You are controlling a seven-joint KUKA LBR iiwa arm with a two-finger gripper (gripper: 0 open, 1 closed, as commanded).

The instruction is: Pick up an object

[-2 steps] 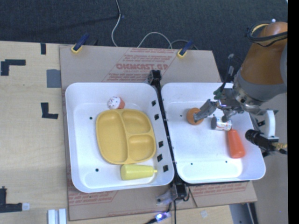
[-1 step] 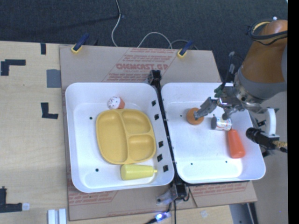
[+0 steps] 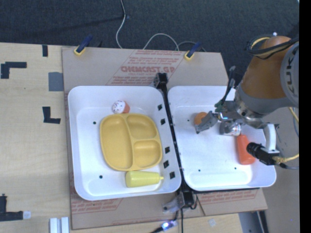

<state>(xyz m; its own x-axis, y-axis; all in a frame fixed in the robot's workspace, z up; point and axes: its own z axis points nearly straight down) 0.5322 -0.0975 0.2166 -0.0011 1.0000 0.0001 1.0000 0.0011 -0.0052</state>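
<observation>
Now hand [image 3: 208,122] low in right bin [image 3: 214,176], beside orange object [image 3: 199,116]; finger state unclear.

Dark blue-grey carpet [image 3: 58,8] across 12 o'clock band. Light wooden bench top [image 3: 29,144] fills 9 o'clock side, black tape marks [image 3: 12,68] on it. Brown cardboard sheet [image 3: 146,67] with red print lies at centre, under bins. Yellow-and-blue clamps [image 3: 83,44] at cardboard's far corners. White cable [image 3: 146,40] loops at 12 o'clock; black cable beside it. Even, soft light.
</observation>
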